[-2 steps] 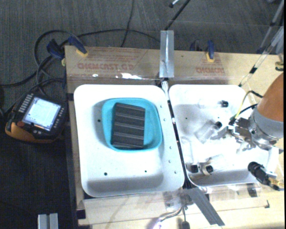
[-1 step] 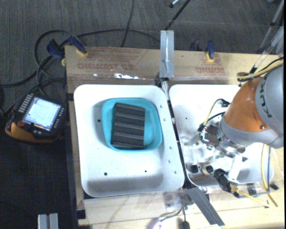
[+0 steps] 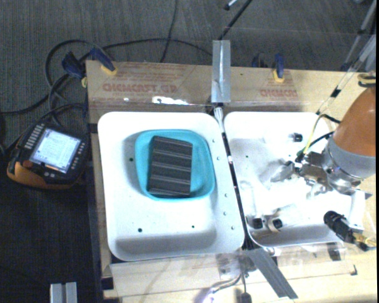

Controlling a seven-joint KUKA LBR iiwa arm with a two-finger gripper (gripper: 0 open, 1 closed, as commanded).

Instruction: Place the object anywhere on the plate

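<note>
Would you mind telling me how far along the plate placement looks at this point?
It looks done: the dark ribbed block lies flat on the blue plate in the left bin, within the plate's rim. Nothing looks in hand; the gripper sits over the right bin, apart from the block. I cannot see anything left beyond the arm moving away.
</note>
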